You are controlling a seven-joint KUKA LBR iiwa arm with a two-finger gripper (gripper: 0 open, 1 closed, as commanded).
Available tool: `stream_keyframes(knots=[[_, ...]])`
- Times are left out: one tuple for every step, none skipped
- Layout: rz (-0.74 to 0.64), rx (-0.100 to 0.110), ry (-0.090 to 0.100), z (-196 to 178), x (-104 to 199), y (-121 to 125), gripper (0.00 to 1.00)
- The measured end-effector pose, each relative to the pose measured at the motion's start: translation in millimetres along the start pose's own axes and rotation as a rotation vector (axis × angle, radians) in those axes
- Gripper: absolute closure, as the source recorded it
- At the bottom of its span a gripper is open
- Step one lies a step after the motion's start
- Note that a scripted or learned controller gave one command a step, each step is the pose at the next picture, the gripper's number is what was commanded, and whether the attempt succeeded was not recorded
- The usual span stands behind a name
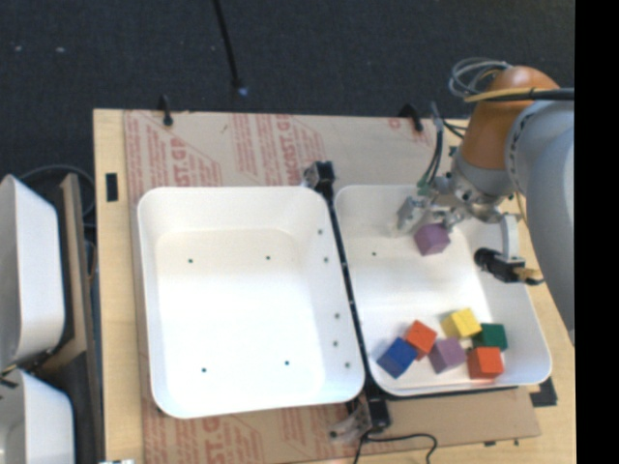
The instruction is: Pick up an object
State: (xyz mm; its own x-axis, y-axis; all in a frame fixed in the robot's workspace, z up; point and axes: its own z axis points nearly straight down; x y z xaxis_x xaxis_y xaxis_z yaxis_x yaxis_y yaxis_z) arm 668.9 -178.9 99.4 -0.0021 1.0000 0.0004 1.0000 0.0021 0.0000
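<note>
Hanging over the far part of the right bin (387,222), the gripper (431,213) had its fingers clamped on a purple cube (432,239), while six other cubes (447,346) lay near.

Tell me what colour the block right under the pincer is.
Purple: the block sits just below the pincer, seen in the camera view.

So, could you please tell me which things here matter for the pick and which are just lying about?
For the job:
- tool, over the right bin
- purple block right under it; grip unclear

Lying about:
- blue block
- orange block
- yellow block
- green block
- second purple block
- red-orange block
- left bin
</note>
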Motion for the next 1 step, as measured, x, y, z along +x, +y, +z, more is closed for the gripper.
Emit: stream_keyframes(knots=[[0.003,0.0,-0.001,-1.8,5.8,-28.1,0.0]])
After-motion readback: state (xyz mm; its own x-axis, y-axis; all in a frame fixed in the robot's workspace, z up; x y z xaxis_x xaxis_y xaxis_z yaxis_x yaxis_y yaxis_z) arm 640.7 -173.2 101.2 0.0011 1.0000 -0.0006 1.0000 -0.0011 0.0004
